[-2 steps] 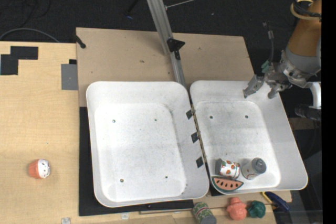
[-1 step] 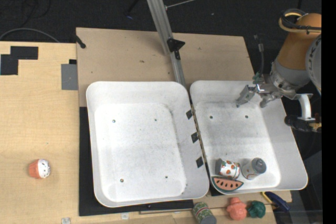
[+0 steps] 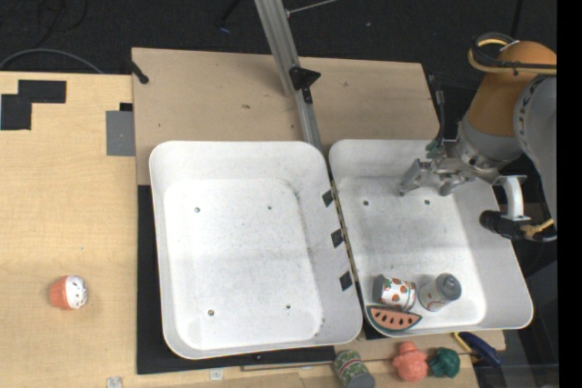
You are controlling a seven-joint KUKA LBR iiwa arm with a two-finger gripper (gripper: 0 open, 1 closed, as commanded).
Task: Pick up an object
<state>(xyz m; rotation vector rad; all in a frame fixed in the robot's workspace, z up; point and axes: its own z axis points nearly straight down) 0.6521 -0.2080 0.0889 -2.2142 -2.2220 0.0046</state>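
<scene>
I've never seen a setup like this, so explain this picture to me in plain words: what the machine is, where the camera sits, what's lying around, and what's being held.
One camera looks down at a slant on a bench. The grey and orange thing at the right is a robot arm; its metal hand hangs over the right bin. I cannot see anything between its fingers. In that bin's near corner lie a small patterned cup, a grey can and a watermelon slice toy. The left bin sits beside it. An orange ball rests on the wooden table at the left.

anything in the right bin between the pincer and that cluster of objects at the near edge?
Nothing visible. The pincer sits over the far part of the right bin; bare bin floor lies between it and the patterned cup, grey can and watermelon slice.
</scene>
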